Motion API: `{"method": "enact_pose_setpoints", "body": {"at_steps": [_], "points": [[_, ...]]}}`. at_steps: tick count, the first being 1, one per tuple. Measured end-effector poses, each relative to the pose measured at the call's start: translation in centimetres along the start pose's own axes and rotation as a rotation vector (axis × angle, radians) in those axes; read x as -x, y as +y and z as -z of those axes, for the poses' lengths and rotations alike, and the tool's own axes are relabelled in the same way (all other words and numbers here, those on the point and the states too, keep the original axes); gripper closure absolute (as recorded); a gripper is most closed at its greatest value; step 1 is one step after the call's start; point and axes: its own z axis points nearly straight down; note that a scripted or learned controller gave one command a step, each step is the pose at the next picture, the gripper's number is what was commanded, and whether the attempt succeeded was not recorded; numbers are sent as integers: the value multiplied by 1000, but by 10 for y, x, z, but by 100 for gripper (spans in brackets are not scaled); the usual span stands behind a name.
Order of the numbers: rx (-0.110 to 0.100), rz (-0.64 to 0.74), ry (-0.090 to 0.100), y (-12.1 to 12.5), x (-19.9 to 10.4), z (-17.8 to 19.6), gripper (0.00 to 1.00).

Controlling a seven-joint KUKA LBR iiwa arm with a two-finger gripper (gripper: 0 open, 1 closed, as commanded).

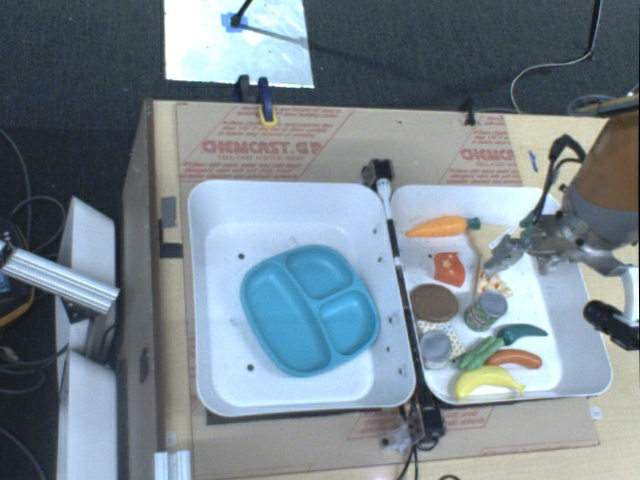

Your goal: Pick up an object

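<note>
The gripper (503, 253) was positioned over the right bin (575, 313), above a tin can (485, 311) and beside a toy carrot (437, 228). The jaw state could not be determined. A banana (488, 385) was located near the front wall.

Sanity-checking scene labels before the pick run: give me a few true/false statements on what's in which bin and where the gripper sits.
1. The blue divided plate lies in the left bin. True.
2. The carrot lies in the left bin. False: it is in the right bin, near its far edge.
3. The banana lies at the near edge of the right bin. True.
4. The gripper hangs over the blue plate. False: it is over the right bin, near the red piece and the small can.
5. The brown disc sits on the blue plate. False: it is in the right bin.
</note>
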Motion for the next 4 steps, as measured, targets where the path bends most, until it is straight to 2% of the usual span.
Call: {"method": "enact_pose_setpoints", "body": {"at_steps": [1,2,3,4], "points": [[-3,-2,1,-5,-4,-111,0],[2,0,0,47,-33,-118,0],[-1,-2,-1,-13,-2,-118,0],[2,-1,0,-12,-2,-108,100]]}}
